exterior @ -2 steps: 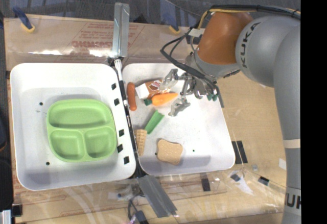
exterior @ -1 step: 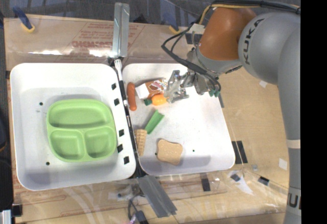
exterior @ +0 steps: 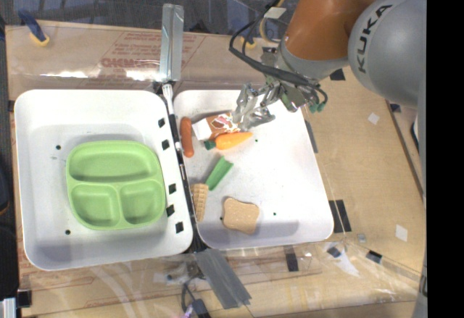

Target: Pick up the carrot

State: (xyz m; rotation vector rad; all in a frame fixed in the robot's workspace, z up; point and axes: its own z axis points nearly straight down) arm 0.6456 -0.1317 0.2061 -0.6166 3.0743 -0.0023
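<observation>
The orange carrot (exterior: 233,140) with its green stub pointing left lies in the upper part of the right bin (exterior: 290,186). My gripper (exterior: 250,112) hangs just above and to the right of it, almost touching its upper edge. Its tip also covers part of a red and white item (exterior: 219,123) next to the carrot. I cannot tell whether the carrot is gripped or just lying on the bin floor.
In the right bin a red sausage (exterior: 187,137) lies along the left wall, with a green stick (exterior: 218,173), a waffle cone (exterior: 199,201) and a toast slice (exterior: 240,215) lower down. The left bin (exterior: 36,128) holds a green divided plate (exterior: 116,184).
</observation>
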